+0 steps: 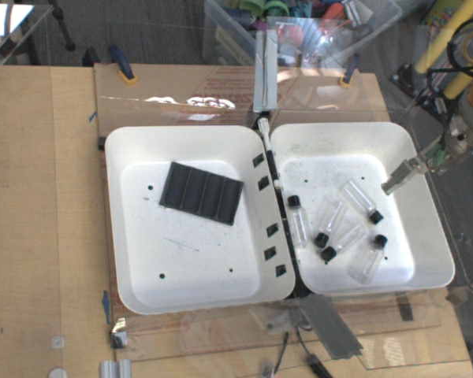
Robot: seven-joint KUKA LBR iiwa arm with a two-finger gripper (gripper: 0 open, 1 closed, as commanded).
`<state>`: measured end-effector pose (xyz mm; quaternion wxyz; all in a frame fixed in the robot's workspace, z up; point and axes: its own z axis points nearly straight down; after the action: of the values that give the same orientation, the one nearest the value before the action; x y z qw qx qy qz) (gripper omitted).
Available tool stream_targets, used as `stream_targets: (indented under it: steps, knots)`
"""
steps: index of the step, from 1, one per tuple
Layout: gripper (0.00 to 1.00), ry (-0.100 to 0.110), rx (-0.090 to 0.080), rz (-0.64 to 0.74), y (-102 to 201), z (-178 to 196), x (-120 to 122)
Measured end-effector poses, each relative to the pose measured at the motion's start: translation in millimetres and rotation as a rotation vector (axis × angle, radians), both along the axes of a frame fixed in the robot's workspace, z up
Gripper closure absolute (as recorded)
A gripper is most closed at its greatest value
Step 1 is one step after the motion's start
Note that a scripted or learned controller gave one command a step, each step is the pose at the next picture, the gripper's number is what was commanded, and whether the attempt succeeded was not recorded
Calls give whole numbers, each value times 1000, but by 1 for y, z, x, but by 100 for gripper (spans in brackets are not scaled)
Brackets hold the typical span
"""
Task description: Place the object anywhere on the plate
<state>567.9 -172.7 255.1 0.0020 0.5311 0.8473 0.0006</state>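
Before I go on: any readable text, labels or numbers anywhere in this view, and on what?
No text can be read.
Cardboard sheet behind the left bin: faint reddish print, blurred and washed out by glare.
Vials in the right bin: no label visible.
Dark ribbed plate: no markings.

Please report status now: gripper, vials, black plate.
Gripper over right white bin, holding nothing visible. Clear plastic black-capped vials lie loose there. Black ribbed rectangular plate in left white bin, unobstructed.

Arm (457, 144) cut off by right edge, gripper (394, 181) a thin blurred tip, finger state unreadable; clear vials (347, 227) overlapping, exact count hard to tell; storage tub (299, 10) cropped by top edge, contents jumbled
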Motion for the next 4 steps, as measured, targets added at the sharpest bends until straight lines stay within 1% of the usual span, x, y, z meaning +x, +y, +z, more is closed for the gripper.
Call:
stream_targets:
  steps: [1,2,3,4]
  knots:
    - [0,-1,-1,253,-9,13,-12]
    - [0,-2,-3,380,-27,43,-29]
    - [0,2,0,602,-50,35,-46]
    - [0,-2,-4,816,-51,44,-52]
